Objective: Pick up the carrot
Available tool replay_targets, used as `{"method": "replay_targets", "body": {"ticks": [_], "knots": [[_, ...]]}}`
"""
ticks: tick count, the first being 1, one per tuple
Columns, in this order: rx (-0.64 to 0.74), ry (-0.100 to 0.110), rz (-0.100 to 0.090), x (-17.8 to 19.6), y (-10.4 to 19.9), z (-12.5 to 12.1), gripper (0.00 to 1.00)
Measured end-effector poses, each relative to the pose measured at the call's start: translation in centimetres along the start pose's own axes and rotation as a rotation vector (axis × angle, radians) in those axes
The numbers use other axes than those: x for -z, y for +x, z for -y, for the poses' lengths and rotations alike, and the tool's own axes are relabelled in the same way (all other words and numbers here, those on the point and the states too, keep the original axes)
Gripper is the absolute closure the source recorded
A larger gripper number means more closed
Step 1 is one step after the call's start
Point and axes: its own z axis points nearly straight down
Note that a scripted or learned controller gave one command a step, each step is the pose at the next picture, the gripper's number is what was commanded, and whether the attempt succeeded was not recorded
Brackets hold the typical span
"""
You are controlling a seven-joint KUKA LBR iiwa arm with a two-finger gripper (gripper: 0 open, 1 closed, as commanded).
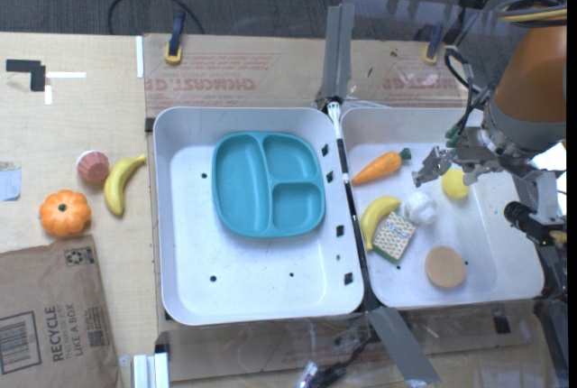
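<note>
Orange against white, the carrot lies at the right bin's upper left, hard by the dividing wall, well left of the gripper. Its jaws look parted, holding nothing. I'd worry that the wall blocks one finger, or that the lemon beside the gripper gets knocked.

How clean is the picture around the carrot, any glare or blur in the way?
Camera view: the carrot is sharp and evenly lit, with just a faint shadow on the right bin; the gripper beside it looks slightly soft; bright glare sits at the far right on the arm.
</note>
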Motion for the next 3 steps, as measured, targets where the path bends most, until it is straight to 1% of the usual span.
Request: {"method": "replay_targets", "body": {"ticks": [1,2,3], "knots": [[0.149,0.0,0.0,-8.0,3.0,-3.8,0.0],[0.364,-0.004,0.002,-10.0,2.1,-7.4,0.0],[0.36,-0.006,0.003,-9.0,1.9,-7.5,1.0]]}}
